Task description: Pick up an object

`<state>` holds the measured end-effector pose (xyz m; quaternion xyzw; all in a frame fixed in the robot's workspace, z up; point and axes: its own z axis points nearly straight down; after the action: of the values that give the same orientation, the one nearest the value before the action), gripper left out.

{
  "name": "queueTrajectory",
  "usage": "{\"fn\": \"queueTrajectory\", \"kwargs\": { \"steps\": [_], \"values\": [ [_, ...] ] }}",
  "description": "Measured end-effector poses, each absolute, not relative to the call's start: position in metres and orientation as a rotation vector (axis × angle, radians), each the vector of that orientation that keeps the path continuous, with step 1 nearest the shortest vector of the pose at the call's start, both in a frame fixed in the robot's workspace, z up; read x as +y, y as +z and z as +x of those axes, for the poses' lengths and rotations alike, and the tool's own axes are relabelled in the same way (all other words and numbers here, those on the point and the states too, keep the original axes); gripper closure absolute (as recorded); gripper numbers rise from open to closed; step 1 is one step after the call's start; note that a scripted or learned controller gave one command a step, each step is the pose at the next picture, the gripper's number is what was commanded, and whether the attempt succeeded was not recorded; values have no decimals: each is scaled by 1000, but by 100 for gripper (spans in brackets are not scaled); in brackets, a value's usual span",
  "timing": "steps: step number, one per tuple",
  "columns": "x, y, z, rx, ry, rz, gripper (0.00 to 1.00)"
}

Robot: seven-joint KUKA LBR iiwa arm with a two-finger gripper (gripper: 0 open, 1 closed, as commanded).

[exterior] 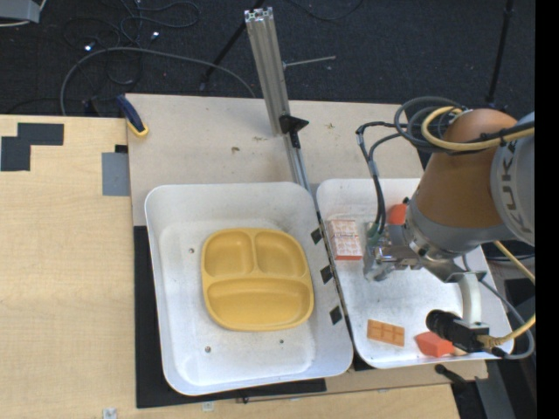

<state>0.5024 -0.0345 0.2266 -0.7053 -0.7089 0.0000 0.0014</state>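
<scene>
My gripper hangs low over the middle of the right bin, beneath the orange wrist. Just to its left lies a small pink-and-white packet, close to the fingers. An orange wafer-like block rests near the bin's front, and a red-orange piece lies to its right. A small red-orange object peeks out behind the arm. The left bin holds a yellow divided plate.
A metal post rises behind the bins, its base meeting the divider between them. A wooden board covers the bench to the left. The arm's body covers the right bin's back right part.
</scene>
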Motion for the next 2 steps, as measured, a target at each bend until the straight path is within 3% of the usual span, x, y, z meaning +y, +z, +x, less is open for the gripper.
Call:
{"fn": "queueTrajectory", "kwargs": {
  "steps": [2],
  "values": [
    [62,226,520,-2225,2,-2214,100]
  ]
}}
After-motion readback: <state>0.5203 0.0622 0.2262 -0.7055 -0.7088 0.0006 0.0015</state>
